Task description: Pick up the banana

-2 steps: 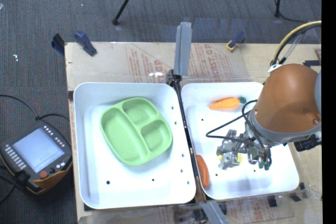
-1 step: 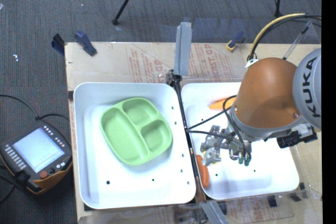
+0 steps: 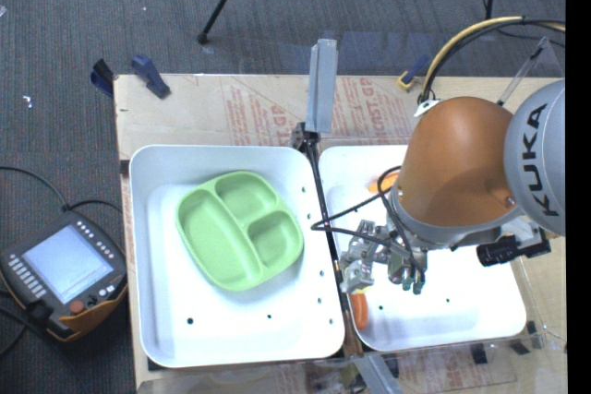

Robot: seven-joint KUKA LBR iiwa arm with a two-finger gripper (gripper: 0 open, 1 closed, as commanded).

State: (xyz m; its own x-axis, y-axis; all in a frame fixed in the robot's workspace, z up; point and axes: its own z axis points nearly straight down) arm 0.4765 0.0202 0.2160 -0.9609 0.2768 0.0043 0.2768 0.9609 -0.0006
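The hand [image 3: 380, 268] hangs low over the right bin [image 3: 462, 318], near its left wall; whether its fingers are apart or together, I cannot tell. Just below it lies a small orange object [image 3: 359, 312]. The banana cannot be made out. A green divided plate [image 3: 240, 231] sits in the left bin [image 3: 152, 291] on the tabletop [image 3: 212, 106].

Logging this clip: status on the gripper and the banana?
Gripper low over right bin, finger state unreadable. Banana not identifiable; small orange item at bin's left wall. Green plate in left bin.
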